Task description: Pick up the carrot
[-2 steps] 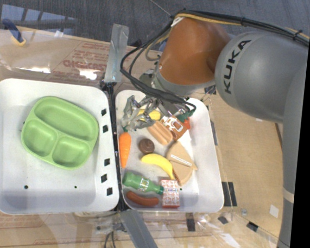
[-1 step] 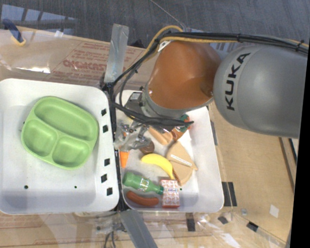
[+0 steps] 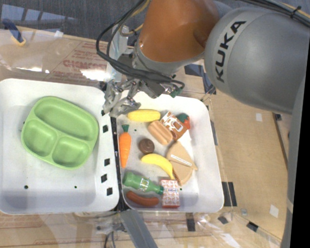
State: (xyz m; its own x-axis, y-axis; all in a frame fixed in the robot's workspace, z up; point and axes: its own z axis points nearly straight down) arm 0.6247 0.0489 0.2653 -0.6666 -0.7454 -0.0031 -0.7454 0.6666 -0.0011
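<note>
Carrot (image 3: 123,150) lies in right bin (image 3: 211,170), tight along its left wall, green top pointing far, tip pointing near. Corn cob (image 3: 144,115) sits just beyond the top; chocolate donut (image 3: 146,145) and banana (image 3: 157,162) are just right of it; green bottle (image 3: 142,184) is just near the tip. Gripper (image 3: 120,101) hangs over the bin's far-left corner, above and beyond the carrot, not touching it. Fingers look spread, nothing between them. Step: descend onto the carrot. To do it well: shift nearward to mid-body, set fingers across the carrot's width, keep the left finger inside the wall, avoid the donut. Green divided plate (image 3: 60,132) sits in left bin (image 3: 7,134), irrelevant.
</note>
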